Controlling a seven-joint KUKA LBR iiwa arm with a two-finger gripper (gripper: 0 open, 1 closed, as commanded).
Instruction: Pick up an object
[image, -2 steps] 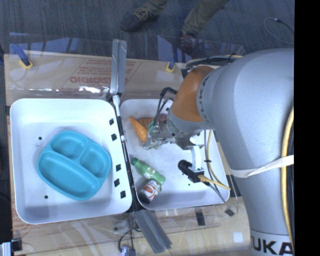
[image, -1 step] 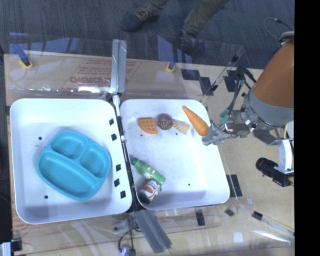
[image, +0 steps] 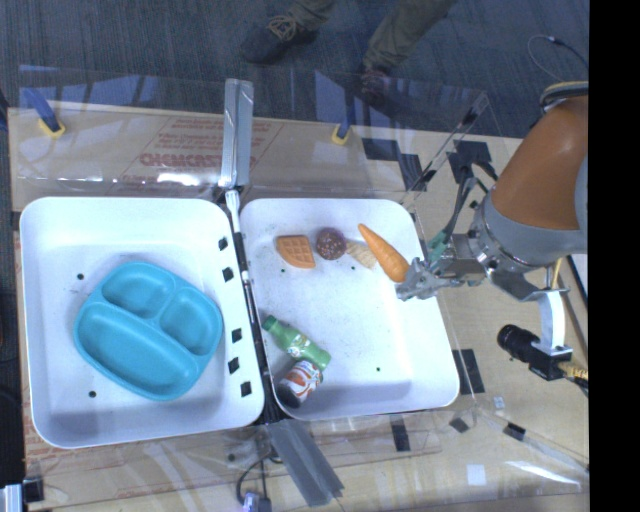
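The right bin (image: 425, 365) holds an orange carrot (image: 384, 251), a brown waffle (image: 296, 251), a dark round ball (image: 330, 242), a pale piece (image: 361, 255) beside the carrot, a green bottle (image: 296, 340) and a small can (image: 301, 379). My gripper (image: 417, 280) hangs at the bin's right rim, just right of and below the carrot's lower tip. Nothing shows between its fingers.
The left bin (image: 40, 300) holds a blue divided plate (image: 148, 328). A metal divider (image: 236, 130) runs between the bins. The arm's orange band (image: 548, 165) stands at the right, with black fittings (image: 530, 350) below it. Someone's feet (image: 290, 25) are at the top.
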